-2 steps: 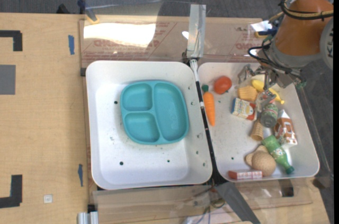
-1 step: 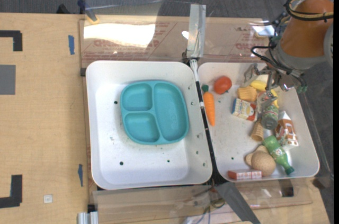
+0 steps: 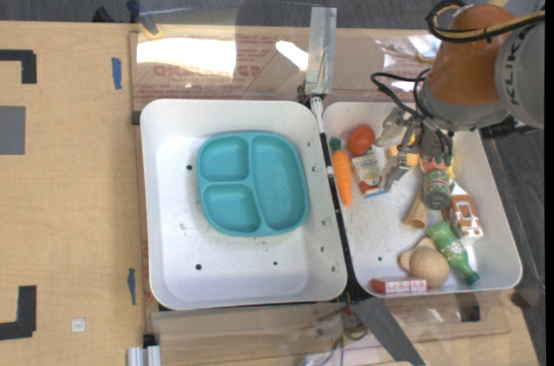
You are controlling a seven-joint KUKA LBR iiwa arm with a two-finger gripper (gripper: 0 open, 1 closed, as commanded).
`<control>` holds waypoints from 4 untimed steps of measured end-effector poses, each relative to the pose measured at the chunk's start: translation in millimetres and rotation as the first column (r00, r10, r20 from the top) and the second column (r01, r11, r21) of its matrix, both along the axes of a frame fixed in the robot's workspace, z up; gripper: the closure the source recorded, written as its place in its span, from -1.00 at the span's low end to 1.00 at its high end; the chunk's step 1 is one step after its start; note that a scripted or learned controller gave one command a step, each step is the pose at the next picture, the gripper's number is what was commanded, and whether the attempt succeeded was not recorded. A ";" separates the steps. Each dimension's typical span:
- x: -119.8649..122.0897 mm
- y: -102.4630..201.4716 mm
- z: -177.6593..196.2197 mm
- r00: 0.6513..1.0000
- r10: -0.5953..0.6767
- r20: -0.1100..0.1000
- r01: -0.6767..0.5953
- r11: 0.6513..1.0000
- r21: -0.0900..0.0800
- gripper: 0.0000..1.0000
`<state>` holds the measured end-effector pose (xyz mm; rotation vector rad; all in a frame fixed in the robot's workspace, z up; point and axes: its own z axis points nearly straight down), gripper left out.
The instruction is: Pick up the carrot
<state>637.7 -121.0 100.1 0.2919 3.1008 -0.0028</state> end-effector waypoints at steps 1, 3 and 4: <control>1.9 0.9 12.7 1.000 0.002 0.006 -0.002 1.000 -0.001 1.00; -7.7 -103.3 119.7 0.872 0.489 -0.014 -0.489 0.872 -0.006 1.00; -17.0 -102.2 0.9 0.675 0.738 -0.019 -0.738 0.675 -0.005 1.00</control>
